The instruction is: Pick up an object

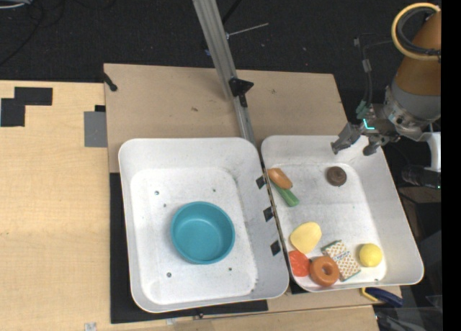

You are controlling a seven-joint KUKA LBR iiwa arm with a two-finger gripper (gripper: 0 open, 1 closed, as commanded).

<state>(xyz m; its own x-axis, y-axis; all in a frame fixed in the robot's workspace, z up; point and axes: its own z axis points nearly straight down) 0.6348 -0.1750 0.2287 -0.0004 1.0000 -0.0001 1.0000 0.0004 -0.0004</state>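
Brown disc [336, 175] is my pick for the object here, since it's the piece nearest the hand [358, 142]. It's a small, round, dark brown thing lying flat and alone in the right bin [374, 193], near the far rim, well apart from everything else.

Step-wise I'd call this the approach: the hand hovers over the far rim of the right bin, just beyond the brown disc and a bit to its right, with nothing between the fingers. They look spread apart to me, two dark prongs splayed out, so released rather than clenched.

Next move, as I judge it, means coming toward me and slightly left until the hand is centred over the brown disc, then dropping straight down. It's low and flat, so the fingers probably need to get right down to the bin floor to catch its edges.

The orange carrot-looking piece [282, 184] sits left of the brown disc by the bin's left wall, and the yellow and orange bits cluster at the near end, all clear of the path.
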